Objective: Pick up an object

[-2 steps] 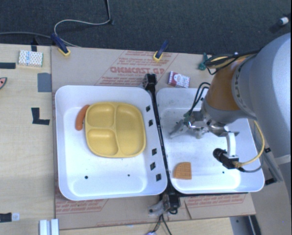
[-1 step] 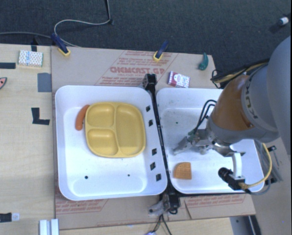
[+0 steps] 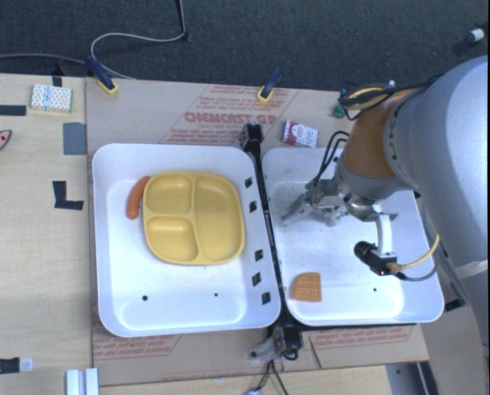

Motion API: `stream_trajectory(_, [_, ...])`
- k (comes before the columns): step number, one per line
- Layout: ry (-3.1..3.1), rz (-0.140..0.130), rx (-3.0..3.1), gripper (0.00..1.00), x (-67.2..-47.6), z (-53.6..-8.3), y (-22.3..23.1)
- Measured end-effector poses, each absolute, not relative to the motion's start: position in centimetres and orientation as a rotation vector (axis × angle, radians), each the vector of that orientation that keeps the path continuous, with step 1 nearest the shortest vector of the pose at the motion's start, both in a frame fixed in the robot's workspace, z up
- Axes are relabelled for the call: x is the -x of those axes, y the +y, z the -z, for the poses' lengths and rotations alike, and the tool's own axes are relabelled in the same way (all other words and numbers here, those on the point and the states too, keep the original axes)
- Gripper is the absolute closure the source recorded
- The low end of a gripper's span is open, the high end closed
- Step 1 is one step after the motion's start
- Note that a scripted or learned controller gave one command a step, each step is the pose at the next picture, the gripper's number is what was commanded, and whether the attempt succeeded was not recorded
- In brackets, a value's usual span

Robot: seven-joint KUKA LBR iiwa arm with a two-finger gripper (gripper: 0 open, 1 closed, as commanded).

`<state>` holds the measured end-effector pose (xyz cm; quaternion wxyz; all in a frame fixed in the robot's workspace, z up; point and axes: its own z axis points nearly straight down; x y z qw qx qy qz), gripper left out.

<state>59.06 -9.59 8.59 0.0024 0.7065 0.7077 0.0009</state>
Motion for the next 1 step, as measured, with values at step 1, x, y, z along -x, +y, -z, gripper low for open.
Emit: stream_trajectory(1, [2.22,0.0,-2.216,1.0,-59.03,-9.55,-9.62])
